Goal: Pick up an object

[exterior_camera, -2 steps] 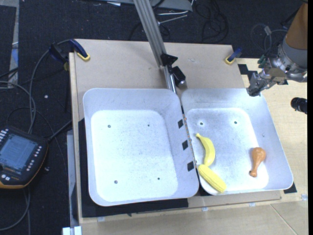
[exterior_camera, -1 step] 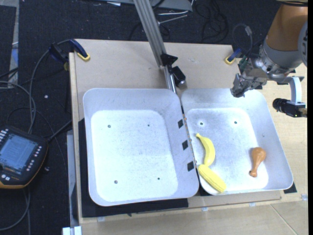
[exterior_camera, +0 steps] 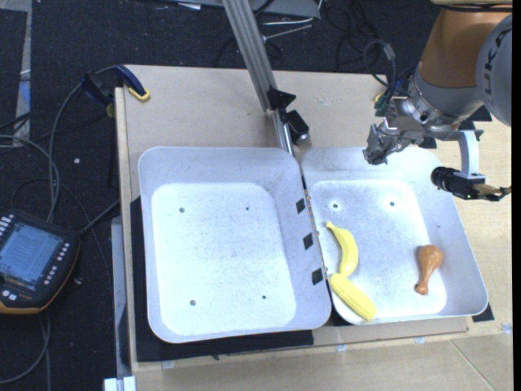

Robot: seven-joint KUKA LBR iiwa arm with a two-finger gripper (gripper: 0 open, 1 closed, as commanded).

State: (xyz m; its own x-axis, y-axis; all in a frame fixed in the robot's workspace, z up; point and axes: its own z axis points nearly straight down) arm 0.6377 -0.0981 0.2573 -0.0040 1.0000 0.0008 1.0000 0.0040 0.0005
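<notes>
Bananas (exterior_camera: 348, 271) and drumstick (exterior_camera: 426, 266) in right bin (exterior_camera: 456, 218)

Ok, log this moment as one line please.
gripper: above right bin's back edge, holding nothing | right bin: banana, yellow piece, drumstick toy | pick: not started

In the right bin (exterior_camera: 456, 218) a curved yellow banana (exterior_camera: 345, 249) lies near the left wall, a pale yellow wedge-like piece (exterior_camera: 353, 297) just below it at the front corner, and a brown drumstick-shaped object (exterior_camera: 426, 267) lies well apart toward the right wall.
</notes>
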